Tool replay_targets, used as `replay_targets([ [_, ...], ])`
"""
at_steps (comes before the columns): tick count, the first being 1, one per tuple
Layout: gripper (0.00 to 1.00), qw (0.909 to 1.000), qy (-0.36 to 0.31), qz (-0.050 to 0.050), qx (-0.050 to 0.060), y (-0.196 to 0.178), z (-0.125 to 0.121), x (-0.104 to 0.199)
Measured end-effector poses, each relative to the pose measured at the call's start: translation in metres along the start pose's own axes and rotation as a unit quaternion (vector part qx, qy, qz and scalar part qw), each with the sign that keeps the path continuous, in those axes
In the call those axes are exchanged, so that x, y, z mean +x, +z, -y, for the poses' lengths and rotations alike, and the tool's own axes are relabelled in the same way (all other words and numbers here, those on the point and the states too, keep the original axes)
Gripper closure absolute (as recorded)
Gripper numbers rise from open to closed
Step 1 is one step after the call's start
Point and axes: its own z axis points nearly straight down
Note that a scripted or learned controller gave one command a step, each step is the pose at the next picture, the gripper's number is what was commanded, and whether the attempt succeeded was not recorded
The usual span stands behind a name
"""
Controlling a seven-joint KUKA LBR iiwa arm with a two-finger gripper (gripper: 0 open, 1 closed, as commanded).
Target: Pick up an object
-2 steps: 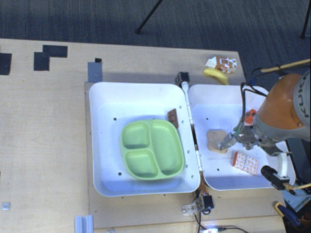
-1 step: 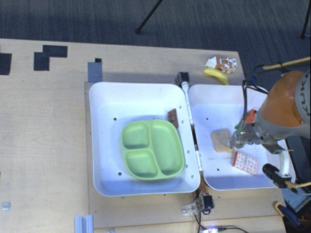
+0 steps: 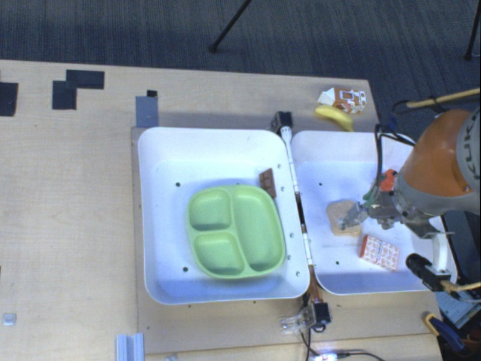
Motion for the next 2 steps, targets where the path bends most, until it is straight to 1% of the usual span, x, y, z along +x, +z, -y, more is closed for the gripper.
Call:
replay_targets([
  [1, 1.00, 1.0000, 0.000, 0.000, -0.001, -0.0106, -0.0015, 0.0005],
  [2, 0.00, 1.0000, -0.001, 0.000, -0.001, -0.0105, -0.0014, 0.0005],
])
